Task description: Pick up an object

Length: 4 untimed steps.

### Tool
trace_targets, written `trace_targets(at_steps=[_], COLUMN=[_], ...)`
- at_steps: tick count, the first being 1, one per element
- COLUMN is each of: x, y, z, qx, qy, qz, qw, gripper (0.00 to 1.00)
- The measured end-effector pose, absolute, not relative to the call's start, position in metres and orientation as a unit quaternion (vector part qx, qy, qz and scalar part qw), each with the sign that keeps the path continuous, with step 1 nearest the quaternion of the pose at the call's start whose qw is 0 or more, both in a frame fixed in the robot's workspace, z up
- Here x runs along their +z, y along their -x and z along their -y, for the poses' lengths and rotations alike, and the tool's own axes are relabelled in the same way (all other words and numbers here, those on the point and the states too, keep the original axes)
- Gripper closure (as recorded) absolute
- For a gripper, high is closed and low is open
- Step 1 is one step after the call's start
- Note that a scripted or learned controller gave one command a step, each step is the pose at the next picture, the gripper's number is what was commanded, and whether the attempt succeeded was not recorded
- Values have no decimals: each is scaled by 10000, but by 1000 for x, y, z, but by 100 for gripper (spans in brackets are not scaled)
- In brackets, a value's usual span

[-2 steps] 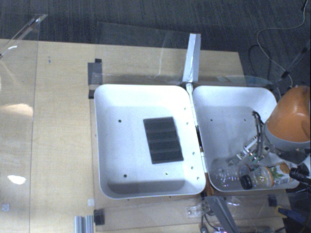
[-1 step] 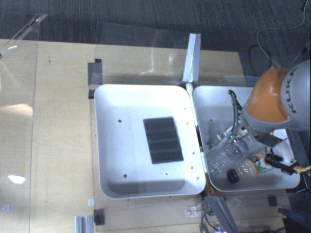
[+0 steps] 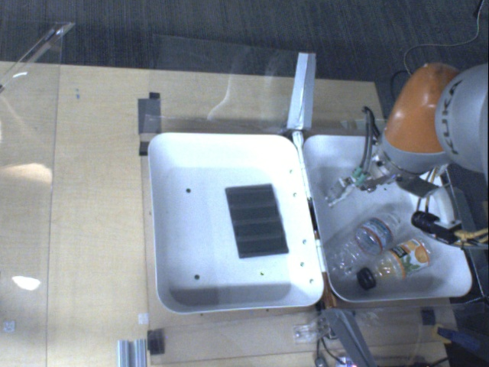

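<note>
The gripper (image 3: 345, 188) hangs over the right bin (image 3: 451, 281), near its back left part. Its fingers are too small and blurry to tell if they are open or closed. Below it lie a clear bottle (image 3: 368, 239) and a small bottle with a black cap (image 3: 393, 264) (they lie just beside each other). The left bin (image 3: 176, 205) holds a dark flat pad (image 3: 256, 220), with bare white floor around it.

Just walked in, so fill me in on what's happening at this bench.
A robot arm reaches in from the right over the right bin, trying to pick something up. Its gripper hangs above the bin floor. Two plastic bottles lie nearer the front. The left bin holds a dark ridged block.
</note>
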<state>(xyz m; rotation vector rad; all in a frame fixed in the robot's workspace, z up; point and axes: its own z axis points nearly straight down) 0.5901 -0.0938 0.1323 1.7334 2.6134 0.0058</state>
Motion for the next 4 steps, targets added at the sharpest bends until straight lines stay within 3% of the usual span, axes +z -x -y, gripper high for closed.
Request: trace_targets(at_steps=[1,2,3,4], x=[89,90,156,239], y=[-561,-491,-490,-546], z=[150,172,205,205], qx=[23,26,24,16], qy=[-5695,-5511,-5651,-5887], qz=[-8220,-8344,-8250,-8083], qw=[55,64,57,42], gripper=[0,0,0,0])
